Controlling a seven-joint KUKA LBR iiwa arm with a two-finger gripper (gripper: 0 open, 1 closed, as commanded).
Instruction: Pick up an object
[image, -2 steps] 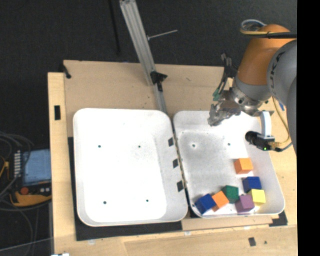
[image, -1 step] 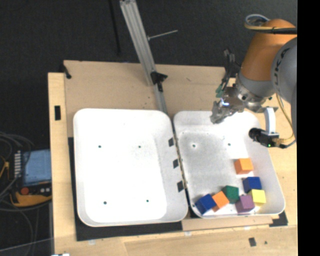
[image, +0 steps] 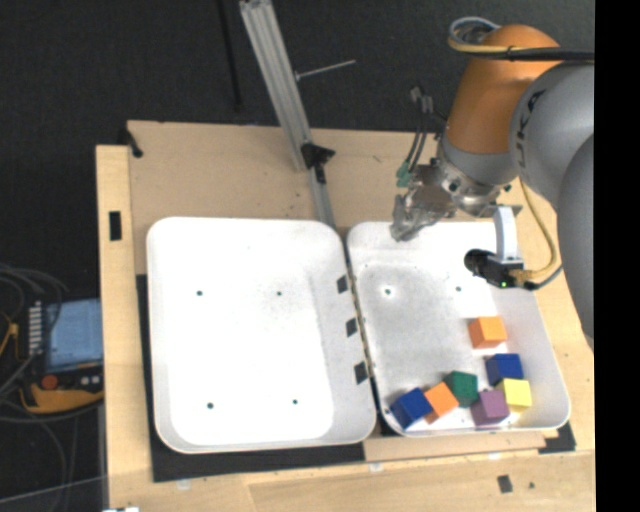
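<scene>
Coloured blocks crowd the near right corner of the right bin (image: 420, 300) — an orange block (image: 487, 331) a little apart, then a dark blue block (image: 505, 367), a yellow one (image: 517, 392), a purple one (image: 489, 406), a green one (image: 462, 385), a second orange one (image: 440, 399) and a blue one (image: 411, 407) packed close along the rim. The gripper (image: 408, 222) hangs over the bin's far left corner, well apart from all of them; whether it is wide or narrow I cannot tell, and nothing shows in its grasp. The left bin (image: 240, 330) holds no blocks.

The main risk, as I judge it, lies in the packing — a descent into the cluster could land on two blocks at once, or push one against the wall and tip it instead of closing on it. The lone orange block looks the safer target, though it sits near the right wall, where a finger could catch the rim.
</scene>
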